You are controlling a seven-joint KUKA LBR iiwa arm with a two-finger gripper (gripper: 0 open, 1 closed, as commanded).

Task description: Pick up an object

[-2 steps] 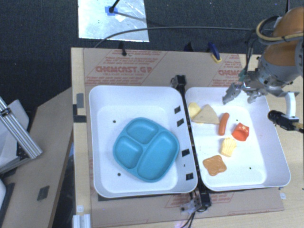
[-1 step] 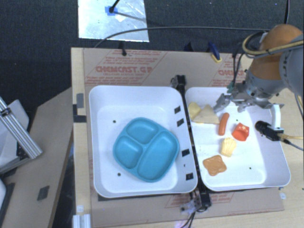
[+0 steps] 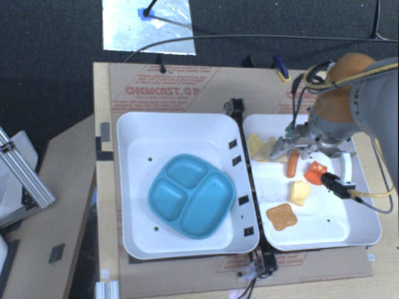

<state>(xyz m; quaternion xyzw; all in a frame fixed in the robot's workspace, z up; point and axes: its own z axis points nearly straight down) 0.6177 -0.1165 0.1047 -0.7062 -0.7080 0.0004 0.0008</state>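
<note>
Toast-shaped orange piece [image 3: 282,216] is lodged in the lower middle of the right bin [image 3: 355,232]; a ridged yellow piece [image 3: 300,194] is placed just above it. A blue divided plate [image 3: 192,195] is seated in the left bin [image 3: 134,167]. Higher, an orange sausage [image 3: 292,164] is set beside the gripper [image 3: 282,148], lowered at centre right; finger opening cannot be told, nothing is seen held. Pale yellow pieces [image 3: 257,146] are tucked in the upper left corner of the right bin.

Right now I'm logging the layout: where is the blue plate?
The blue plate lies in the left bin, toward its front, beside the divider that separates it from the right bin.
</note>
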